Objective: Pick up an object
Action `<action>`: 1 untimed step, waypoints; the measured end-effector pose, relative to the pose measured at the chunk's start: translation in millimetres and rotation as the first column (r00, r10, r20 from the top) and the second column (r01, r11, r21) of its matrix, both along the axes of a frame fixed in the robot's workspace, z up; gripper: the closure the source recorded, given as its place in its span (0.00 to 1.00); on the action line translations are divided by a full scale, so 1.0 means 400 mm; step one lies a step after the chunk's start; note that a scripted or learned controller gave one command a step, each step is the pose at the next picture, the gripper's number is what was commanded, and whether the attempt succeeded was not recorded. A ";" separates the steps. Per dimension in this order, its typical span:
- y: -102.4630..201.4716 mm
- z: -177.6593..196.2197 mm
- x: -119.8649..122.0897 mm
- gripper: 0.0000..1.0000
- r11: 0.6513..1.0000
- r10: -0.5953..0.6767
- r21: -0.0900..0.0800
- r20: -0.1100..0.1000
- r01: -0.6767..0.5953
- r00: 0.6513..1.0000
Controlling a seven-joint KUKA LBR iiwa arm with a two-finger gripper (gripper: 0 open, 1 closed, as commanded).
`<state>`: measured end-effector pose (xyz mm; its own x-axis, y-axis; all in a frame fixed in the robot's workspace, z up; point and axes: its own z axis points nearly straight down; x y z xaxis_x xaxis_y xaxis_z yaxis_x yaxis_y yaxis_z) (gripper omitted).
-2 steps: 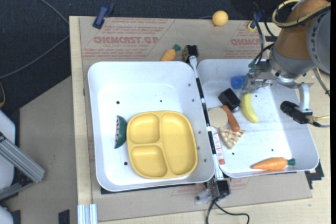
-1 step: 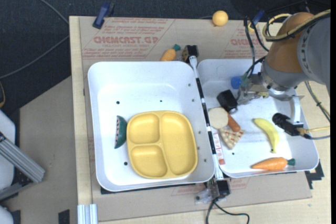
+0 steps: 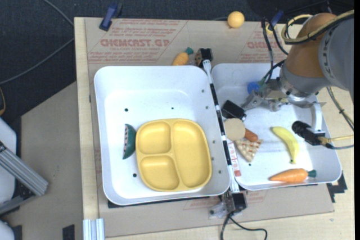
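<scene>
The grey arm (image 3: 315, 48) hangs over the right white bin (image 3: 332, 168); its gripper (image 3: 273, 99) carries nothing, and whether it is open I cannot tell. Approach step: the next move needs a descent onto the yellow banana (image 3: 287, 142) or the orange carrot (image 3: 289, 176).

one fixed camera looks down at a slant on both bins (image 3: 107, 121), arm (image 3: 315, 53) entering from the right.

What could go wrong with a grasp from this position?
The gripper hangs over the right bin at its far end, apart from the banana and carrot, so closing here may catch nothing. The cookie, hot dog and waffle piece crowd together by the divider, so a grasp there may nudge neighbours.
</scene>
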<state>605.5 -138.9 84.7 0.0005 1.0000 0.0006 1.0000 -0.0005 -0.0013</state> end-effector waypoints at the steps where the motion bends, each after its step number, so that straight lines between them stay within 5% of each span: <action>1: -0.007 -0.013 0.134 0.00 1.000 -0.006 0.004 -0.033 0.006 0.999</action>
<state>659.0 -141.7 79.5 0.0066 1.0000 0.0045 0.9994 -0.0064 -0.0346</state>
